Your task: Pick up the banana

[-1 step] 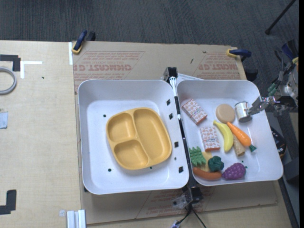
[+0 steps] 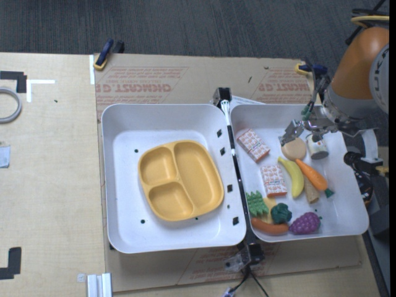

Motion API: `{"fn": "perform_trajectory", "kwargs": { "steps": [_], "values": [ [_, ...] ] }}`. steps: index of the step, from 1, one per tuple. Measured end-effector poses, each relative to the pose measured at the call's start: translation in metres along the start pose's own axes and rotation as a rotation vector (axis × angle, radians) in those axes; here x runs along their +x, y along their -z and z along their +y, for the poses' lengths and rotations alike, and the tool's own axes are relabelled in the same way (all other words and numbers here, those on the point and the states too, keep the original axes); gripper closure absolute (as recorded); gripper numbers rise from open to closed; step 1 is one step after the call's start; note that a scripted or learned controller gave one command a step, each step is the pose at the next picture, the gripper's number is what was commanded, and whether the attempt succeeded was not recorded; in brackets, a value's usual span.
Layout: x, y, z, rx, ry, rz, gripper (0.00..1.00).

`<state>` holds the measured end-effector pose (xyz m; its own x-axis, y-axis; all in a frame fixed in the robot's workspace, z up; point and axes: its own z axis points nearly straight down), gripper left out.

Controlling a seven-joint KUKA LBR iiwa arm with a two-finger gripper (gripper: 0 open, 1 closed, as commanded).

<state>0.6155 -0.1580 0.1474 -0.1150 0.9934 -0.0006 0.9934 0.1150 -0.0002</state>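
over the right bin [image 2: 352,224], near its far edge, hangs the pincer [image 2: 304,130], spread wide and holding nothing. approach step, by the look of it. lies just below, the banana [image 2: 292,176], between a carrot [image 2: 311,174] and a small box [image 2: 273,180]. next: drop lower, straddle the banana, close.

A dark grey carpeted floor [image 2: 216,11] runs along the top. Below it a pale wooden bench [image 2: 49,184] carries a brown cardboard sheet [image 2: 167,82] with reversed red print, fastened by a blue-and-yellow clamp [image 2: 106,52]. Black tape marks [image 2: 13,82] sit at left.
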Motion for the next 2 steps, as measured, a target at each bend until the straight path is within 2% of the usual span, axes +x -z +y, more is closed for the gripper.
{"fn": "perform_trajectory", "kwargs": {
  "steps": [1, 2],
  "values": [
    [0.042, -0.052, -0.049, -0.005, 0.116, -0.001, 0.00],
    [0.041, -0.041, -0.047, -0.011, 0.114, -0.003, 1.00]
  ]
}}
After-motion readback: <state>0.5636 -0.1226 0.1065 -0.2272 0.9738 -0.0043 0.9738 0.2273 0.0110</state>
